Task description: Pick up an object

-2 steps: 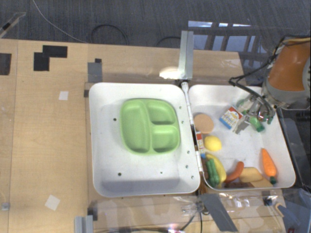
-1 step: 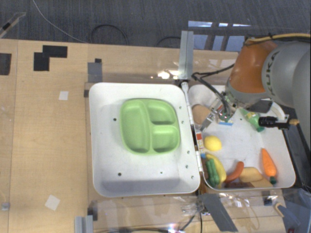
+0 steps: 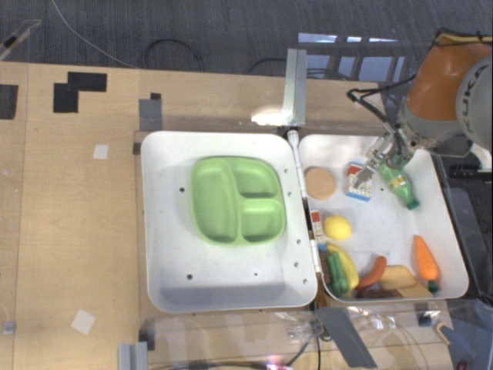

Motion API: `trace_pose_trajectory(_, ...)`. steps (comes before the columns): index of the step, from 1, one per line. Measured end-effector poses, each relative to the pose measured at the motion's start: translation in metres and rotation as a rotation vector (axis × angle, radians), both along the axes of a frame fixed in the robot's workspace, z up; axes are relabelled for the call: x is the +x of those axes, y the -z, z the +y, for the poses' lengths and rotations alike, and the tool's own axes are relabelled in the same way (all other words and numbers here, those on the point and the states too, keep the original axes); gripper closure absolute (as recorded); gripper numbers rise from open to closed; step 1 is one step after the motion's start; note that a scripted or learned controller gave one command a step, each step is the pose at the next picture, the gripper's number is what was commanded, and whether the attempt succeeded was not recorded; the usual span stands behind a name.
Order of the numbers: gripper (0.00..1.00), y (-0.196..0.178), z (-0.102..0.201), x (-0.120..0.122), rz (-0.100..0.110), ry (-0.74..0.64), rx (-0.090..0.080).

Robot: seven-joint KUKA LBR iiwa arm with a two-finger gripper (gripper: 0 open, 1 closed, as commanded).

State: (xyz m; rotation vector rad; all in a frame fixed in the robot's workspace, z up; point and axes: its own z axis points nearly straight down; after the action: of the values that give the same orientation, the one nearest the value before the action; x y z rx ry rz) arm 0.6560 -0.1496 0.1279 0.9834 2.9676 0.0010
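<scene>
Working outward from the gripper (image 3: 383, 163), you find it low over the upper part of the right bin (image 3: 454, 280), directly above a small carton (image 3: 358, 182) and a green bottle (image 3: 400, 185). Whether its fingers are spread or closed cannot be told from this view, and nothing is visibly clamped between them, so treat no object as picked yet. The arm (image 3: 451, 83) enters from the right, which is likely why the approach falls on this bin's far corner.

The carton lies just left of the gripper; the bottle lies tilted, just below and right of it. Either may be the target; you cannot tell which.

Count the remaining contents of the right bin as follows:
- one round tan disc (image 3: 320, 183), left of the carton;
- one lemon (image 3: 337, 227), near the centre;
- one banana (image 3: 344, 264) against a dark green piece (image 3: 337, 274) at the lower left wall;
- one red sausage-shaped item (image 3: 371, 271) and one tan block (image 3: 397, 277), touching, along the lower wall;
- one carrot (image 3: 425, 259) at the lower right.

These crowd the lower edge, leaving the upper pair more open to a grasp.

The left bin (image 3: 166, 284) carries one green divided tray (image 3: 236, 200), set centrally, well apart from the gripper.
</scene>
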Motion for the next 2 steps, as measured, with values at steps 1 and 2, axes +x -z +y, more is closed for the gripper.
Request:
trace_pose_trajectory(1,0.00,0.036,0.035,0.004,0.012,0.028,-0.003)
trace_pose_trajectory(2,0.00,0.039,0.053,-0.022,0.003,0.081,0.004)
